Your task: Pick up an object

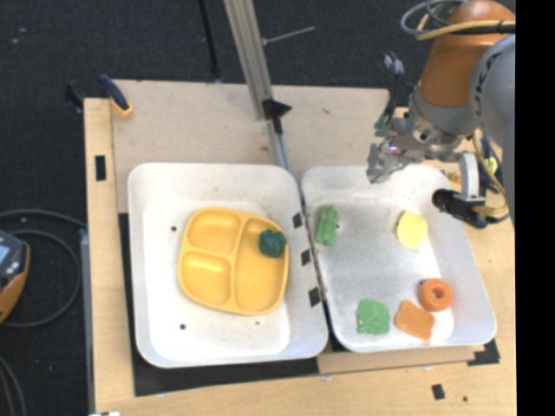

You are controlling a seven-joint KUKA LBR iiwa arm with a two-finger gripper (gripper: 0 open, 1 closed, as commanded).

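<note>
My gripper (381,165) hangs over the back edge of the right bin (364,258), with nothing seen between its fingers. In that bin lie a light green piece (326,225) at the left wall, a yellow round piece (412,230) toward the right, an orange ring (436,295), an orange wedge (414,320) and a green lump (373,316) near the front. The left bin (156,319) holds a yellow divided plate (227,263) with a dark green lump (272,243) on its right compartment.
A slanted aluminium post (251,55) rises behind the seam between the bins. A blue and yellow clamp (115,95) sits at the bench's back left corner. Bare bench board lies behind both bins.
</note>
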